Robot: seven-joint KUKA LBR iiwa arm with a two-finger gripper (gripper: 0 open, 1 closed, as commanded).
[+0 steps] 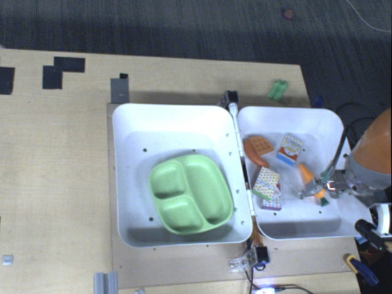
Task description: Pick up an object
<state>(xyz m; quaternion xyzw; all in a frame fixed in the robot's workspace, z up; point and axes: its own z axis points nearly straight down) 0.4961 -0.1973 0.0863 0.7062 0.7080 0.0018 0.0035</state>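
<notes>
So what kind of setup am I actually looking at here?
Most likely a lab bin-picking test bench: two white bins, left and right, set in a wooden bench, small mixed items, loose cables on carpet.

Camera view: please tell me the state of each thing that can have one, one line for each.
Green plate: right side up, flat in the left bin.
Orange waffle piece: lying flat in the right bin.
Patterned packet: lying flat.
White and blue packet: lying flat.
Claw: low in the right bin beside a small orange thing; grip unclear.
</notes>
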